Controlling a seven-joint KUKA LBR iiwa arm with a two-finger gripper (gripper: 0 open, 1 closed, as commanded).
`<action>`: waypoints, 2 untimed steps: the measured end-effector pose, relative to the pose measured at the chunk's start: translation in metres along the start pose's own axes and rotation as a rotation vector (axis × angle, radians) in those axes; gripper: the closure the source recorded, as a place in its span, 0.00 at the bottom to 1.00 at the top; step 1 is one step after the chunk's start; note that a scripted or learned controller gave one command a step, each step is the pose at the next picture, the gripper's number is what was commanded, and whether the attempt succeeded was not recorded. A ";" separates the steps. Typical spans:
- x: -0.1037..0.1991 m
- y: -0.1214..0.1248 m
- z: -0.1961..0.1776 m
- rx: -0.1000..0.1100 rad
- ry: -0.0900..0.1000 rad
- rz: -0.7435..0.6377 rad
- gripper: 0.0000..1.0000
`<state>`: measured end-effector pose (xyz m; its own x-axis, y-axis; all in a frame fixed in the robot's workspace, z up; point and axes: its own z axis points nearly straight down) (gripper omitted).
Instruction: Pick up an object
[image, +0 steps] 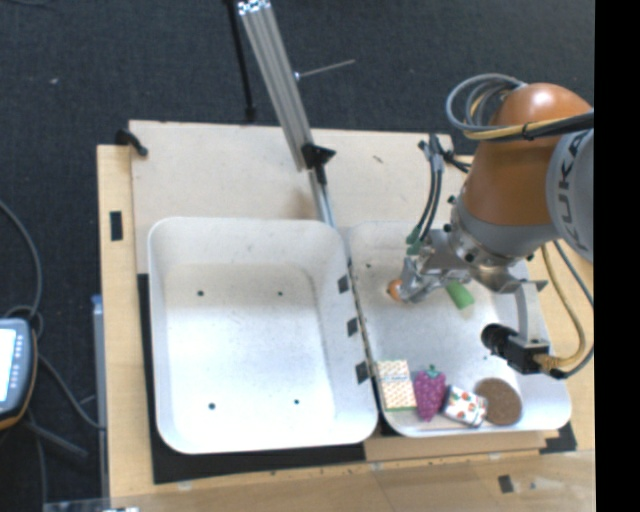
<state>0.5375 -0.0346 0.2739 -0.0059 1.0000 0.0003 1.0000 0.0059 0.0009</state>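
My gripper (417, 278) hangs low over the upper part of the right bin (450, 345), under the orange wrist band. A small orange object (395, 291) lies right at its left side, touching or nearly touching it. A green piece (459, 294) lies just to the gripper's right, partly hidden by the arm. Along the bin's front edge sit a pale checkered block (395, 385), a purple object (430, 393), a small red-and-white box (464, 405) and a brown disc (498, 400).
The left bin (165, 300) stands beside the right one, sharing a middle wall. A slanted metal pole (285, 90) rises behind the bins. A black fitting with cables (510, 345) hangs off the arm over the right bin.
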 end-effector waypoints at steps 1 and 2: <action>0.052 -0.006 0.002 0.001 0.001 0.003 1.00; 0.102 -0.001 0.011 -0.001 0.000 0.003 1.00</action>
